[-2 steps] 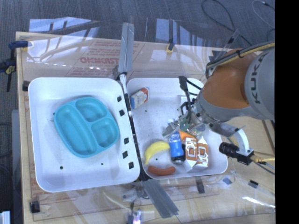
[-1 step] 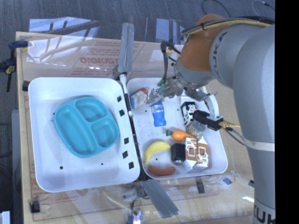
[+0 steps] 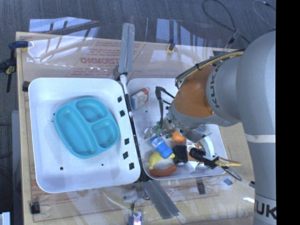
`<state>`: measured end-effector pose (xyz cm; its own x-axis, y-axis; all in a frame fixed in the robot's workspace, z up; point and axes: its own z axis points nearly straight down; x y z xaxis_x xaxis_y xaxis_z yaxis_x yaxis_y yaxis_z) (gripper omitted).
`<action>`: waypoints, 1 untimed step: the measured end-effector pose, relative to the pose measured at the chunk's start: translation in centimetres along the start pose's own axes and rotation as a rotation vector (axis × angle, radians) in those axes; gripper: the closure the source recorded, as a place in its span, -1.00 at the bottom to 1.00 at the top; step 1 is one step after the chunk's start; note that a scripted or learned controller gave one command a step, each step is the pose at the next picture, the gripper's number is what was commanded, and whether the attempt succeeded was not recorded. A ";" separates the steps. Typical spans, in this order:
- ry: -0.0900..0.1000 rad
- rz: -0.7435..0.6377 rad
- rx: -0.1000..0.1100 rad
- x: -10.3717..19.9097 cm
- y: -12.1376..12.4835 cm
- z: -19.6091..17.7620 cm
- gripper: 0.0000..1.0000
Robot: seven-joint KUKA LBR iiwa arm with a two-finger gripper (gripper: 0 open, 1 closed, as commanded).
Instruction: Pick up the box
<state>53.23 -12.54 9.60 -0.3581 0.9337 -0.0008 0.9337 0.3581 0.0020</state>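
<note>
Camera view showed clutter at the right bin's (image 3: 140,86) near end, the gripper (image 3: 165,125) poised above it, finger state indeterminate. The box (image 3: 139,98) lay farther back, by the divider. The left bin (image 3: 42,93) held a blue tray (image 3: 87,126).

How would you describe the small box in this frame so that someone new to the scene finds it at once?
Start at the right-hand white bin, the one the grey arm reaches into. The small white and orange carton box lies in that bin's far left corner, beside the divider between the bins. It sits alone, apart from the jumbled pile of toys at the near end.
</note>
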 end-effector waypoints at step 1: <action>0.001 -0.084 0.002 5.8 3.5 -9.6 1.00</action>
<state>54.39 -5.89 19.25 -0.4354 0.9002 -0.0002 0.9002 0.4354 0.0004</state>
